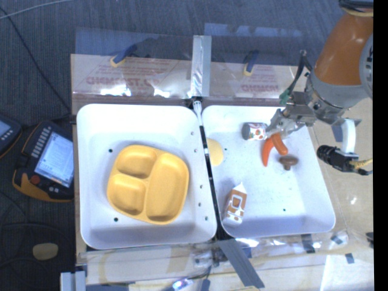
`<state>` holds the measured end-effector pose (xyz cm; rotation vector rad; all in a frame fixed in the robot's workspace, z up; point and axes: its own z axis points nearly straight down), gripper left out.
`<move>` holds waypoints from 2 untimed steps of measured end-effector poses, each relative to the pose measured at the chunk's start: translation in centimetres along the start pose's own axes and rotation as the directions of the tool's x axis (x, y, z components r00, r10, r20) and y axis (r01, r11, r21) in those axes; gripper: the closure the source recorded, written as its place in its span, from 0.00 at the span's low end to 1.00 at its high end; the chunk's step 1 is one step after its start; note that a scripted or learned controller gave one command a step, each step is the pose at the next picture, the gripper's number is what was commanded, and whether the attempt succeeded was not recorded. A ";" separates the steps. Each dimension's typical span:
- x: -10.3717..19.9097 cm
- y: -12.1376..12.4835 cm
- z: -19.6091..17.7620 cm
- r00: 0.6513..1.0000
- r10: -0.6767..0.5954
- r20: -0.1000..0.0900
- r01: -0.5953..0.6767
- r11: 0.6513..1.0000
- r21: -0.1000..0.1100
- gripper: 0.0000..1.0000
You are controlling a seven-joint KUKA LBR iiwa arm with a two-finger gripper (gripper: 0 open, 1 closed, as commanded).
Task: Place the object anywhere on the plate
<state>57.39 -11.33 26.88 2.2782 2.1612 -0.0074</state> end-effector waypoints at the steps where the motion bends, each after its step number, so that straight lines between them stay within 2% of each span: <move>1: 0.0 0.0 0.0 1.000 0.000 0.000 0.000 1.000 0.000 0.00; 2: -4.0 -3.2 -3.2 0.946 0.325 -0.001 -0.325 0.946 0.000 0.00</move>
